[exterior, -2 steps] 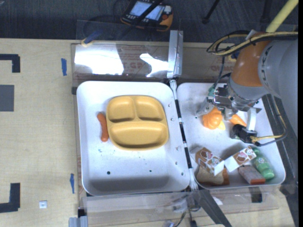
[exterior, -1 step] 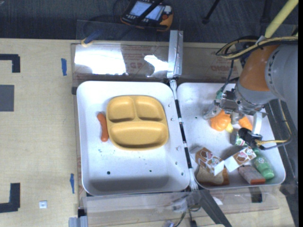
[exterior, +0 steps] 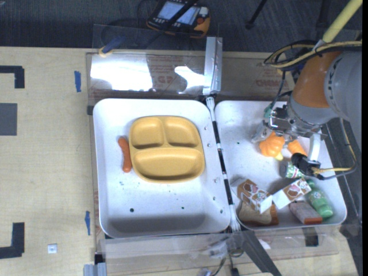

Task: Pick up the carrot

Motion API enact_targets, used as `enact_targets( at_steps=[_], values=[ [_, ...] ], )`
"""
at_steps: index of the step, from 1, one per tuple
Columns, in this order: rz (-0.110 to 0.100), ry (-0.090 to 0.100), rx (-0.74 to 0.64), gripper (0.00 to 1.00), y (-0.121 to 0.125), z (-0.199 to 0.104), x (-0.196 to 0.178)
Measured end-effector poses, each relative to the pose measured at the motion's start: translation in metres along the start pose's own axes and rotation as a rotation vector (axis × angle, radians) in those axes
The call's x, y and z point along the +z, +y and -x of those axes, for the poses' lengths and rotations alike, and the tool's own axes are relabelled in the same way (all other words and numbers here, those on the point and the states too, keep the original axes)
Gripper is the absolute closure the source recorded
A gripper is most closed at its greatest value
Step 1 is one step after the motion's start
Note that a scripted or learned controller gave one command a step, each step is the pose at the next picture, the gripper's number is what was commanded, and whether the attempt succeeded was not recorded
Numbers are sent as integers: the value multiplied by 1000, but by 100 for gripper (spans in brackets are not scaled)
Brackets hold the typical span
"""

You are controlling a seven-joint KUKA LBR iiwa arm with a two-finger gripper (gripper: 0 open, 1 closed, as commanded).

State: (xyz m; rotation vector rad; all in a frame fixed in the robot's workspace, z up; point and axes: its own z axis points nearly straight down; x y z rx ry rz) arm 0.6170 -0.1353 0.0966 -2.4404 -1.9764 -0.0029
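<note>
Orange in colour and slender, the carrot lies in the left white bin, touching the left edge of the yellow three-compartment plastic plate. The grey arm's gripper hangs over the far part of the right white bin, just above an orange rounded toy; whether it is open or closed cannot be told. Mixed packets and a green bottle lie near the right bin's near-right corner.
</note>
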Motion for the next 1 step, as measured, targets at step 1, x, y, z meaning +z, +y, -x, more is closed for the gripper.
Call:
enact_targets(
  at_steps=[1],
  values=[
    [0,-3,192,100,-13,-33,-130]
  ],
)
